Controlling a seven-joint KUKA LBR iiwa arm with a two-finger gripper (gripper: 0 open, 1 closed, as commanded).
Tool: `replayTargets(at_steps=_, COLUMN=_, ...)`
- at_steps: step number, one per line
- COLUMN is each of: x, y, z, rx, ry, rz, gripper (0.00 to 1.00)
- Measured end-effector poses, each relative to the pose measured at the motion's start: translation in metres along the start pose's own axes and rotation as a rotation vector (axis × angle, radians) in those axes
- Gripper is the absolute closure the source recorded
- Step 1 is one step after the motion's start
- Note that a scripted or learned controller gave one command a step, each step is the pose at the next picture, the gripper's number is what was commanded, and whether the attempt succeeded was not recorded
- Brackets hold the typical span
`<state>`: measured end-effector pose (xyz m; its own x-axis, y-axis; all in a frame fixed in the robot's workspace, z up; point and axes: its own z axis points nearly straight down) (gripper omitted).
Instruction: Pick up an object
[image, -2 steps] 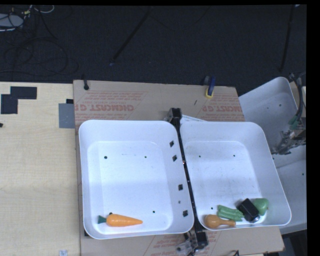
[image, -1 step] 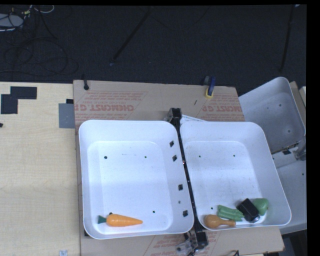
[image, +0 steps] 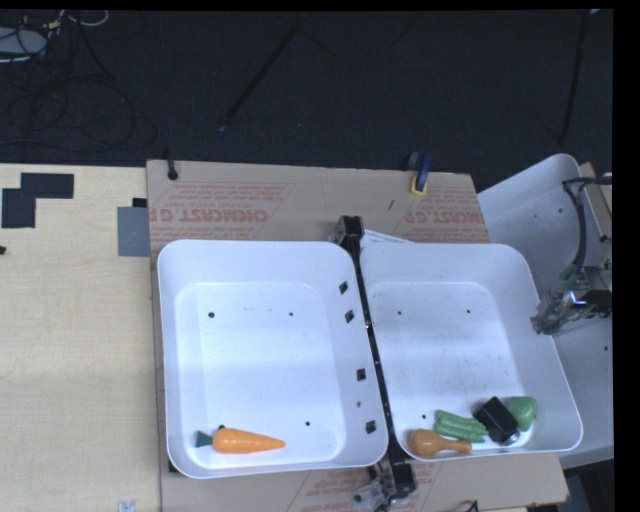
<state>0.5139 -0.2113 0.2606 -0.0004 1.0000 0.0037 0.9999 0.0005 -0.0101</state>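
An orange toy carrot (image: 247, 440) with a green top lies flat near the front left corner of the left bin (image: 180, 300). In the front right corner of the right bin (image: 500, 270) a small cluster sits together: a green pea pod (image: 458, 426), a black block (image: 497, 419), a green rounded piece (image: 521, 408) and an orange-brown gourd shape (image: 438, 444). My gripper (image: 552, 316) hangs outside the right bin, just past its right rim, about mid-height in the view. It is far from every object and nothing shows in it.
A black divider strip (image: 362, 340) with clips runs between the two bins. Both bins rest on a cardboard sheet (image: 300, 205). A blue-and-yellow clamp (image: 420, 175) stands at the cardboard's back edge. A white curved panel (image: 540, 200) lies behind the gripper on the right.
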Motion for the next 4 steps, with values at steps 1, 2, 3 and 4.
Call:
replayTargets(at_steps=1, x=0.028, y=-0.011, z=-0.022, rx=-0.007, ry=-0.002, rz=-0.001, gripper=1.00)
replayTargets(at_steps=2, x=0.074, y=-0.010, z=-0.068, rx=-0.013, ry=-0.004, rz=-0.004, gripper=1.00)
replayTargets(at_steps=3, x=0.045, y=-0.040, z=-0.132, rx=-0.015, ry=-0.007, rz=0.003, gripper=1.00)
replayTargets(at_steps=4, x=0.030, y=0.005, z=0.046, rx=0.003, ry=0.000, rz=0.001, gripper=1.00)
